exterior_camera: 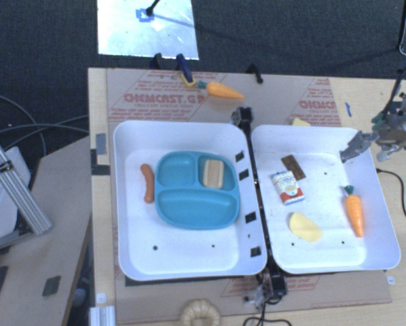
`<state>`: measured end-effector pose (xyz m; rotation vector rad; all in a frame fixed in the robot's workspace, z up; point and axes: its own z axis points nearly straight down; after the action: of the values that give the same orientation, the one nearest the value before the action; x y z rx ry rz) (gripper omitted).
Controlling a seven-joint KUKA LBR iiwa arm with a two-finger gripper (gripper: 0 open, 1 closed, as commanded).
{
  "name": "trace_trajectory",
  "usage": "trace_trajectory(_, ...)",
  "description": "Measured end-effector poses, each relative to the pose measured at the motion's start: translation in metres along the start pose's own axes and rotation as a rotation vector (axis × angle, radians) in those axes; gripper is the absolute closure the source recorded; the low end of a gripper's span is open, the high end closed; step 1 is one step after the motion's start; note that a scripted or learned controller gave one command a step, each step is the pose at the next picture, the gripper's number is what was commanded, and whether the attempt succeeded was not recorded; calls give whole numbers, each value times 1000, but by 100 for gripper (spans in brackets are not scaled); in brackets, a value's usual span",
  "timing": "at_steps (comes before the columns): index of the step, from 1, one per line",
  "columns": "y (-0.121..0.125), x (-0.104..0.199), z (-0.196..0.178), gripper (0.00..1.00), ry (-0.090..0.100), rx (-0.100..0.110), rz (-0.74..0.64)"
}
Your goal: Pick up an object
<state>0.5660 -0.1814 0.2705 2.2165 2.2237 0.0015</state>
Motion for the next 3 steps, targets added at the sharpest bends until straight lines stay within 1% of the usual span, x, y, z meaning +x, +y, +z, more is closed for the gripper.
trace_trajectory(1,-3,2,42,0,1,4,2)
trace_trajectory(2,-9,5,104,0,2,6,2)
trace_trajectory(3,-15,-1,151,0,1,4,2)
